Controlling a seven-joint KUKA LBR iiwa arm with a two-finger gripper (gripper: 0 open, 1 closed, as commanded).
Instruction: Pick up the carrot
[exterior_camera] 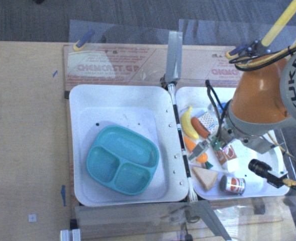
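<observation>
carrot (202, 158) sits in the right bin (276, 152), at 7 o'clock of the gripper (208, 145); can't tell its state; looks like light, slick plastic, so grab it mid-body

Both bins (82, 104) seen white. Divided plate (122, 158) in left bin coloured teal. In right bin: banana (189, 124) yellow, sausage (199, 127) red-orange, carrot (202, 158) orange with green tip, sandwich wedge (204, 176) tan, can (232, 185) silver with red label. Arm (261, 92) banded orange, grey above. Bench (22, 134) pale tan wood. Floor (137, 4) dark grey.
</observation>
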